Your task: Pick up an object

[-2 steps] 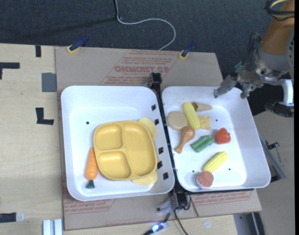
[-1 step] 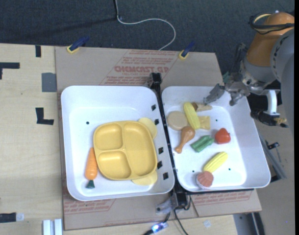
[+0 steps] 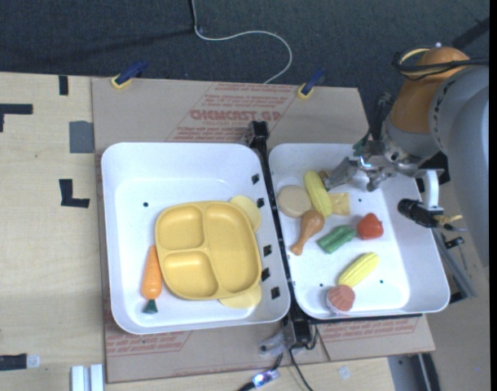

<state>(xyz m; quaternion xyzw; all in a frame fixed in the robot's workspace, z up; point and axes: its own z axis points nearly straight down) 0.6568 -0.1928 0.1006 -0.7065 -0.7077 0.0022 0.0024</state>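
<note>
Yellow corn (image 3: 317, 192) lies in the right bin (image 3: 420, 287), nearest the gripper (image 3: 343, 176), which hovers just above it at the bin's upper edge. Whether its fingers are open or closed cannot be told; nothing shows between them. Nearby lie a drumstick (image 3: 307, 230), green pepper (image 3: 336, 238), tomato (image 3: 370, 226) and a second corn (image 3: 357, 269). This looks like the approach step; next comes lowering squarely onto one item. The left bin (image 3: 126, 169) holds a yellow tray (image 3: 208, 247) and carrot (image 3: 151, 274).

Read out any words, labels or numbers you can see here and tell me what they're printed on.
Red print on the cardboard sheet behind the left bin: blurred and upside down, not readable.
More red print on the cardboard at the front edge, below the right bin: too small to read.
No other text.
</note>
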